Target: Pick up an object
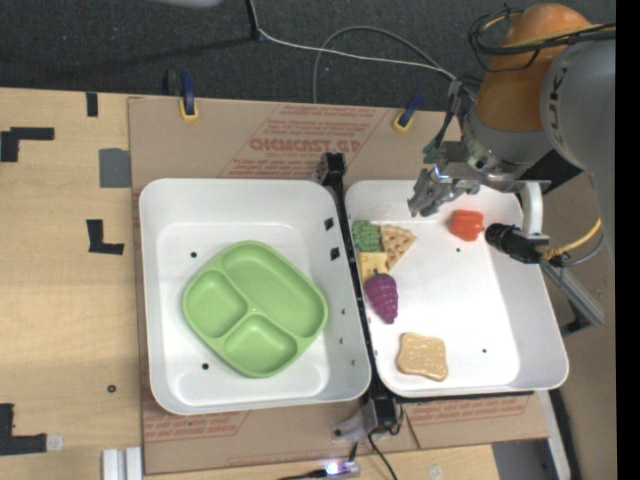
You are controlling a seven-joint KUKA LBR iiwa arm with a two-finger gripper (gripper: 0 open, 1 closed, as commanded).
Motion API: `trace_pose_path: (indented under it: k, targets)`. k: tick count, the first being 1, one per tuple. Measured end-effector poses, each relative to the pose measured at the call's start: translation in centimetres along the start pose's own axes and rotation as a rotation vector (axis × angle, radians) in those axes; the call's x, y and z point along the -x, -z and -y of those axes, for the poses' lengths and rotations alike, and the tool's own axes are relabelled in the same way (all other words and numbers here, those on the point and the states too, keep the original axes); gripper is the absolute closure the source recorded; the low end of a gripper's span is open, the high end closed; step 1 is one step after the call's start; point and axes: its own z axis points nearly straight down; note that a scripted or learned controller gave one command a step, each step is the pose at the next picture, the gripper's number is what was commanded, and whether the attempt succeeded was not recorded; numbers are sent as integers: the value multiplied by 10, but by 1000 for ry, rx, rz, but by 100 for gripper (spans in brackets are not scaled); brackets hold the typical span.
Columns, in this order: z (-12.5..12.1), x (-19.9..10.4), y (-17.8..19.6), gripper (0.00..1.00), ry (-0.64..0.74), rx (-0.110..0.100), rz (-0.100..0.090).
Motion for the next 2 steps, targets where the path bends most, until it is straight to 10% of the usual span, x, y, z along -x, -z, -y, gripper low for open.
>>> trace_pose_path:
  k: [2]
  targets:
    - [10,-52,56,100,3,-6,0]
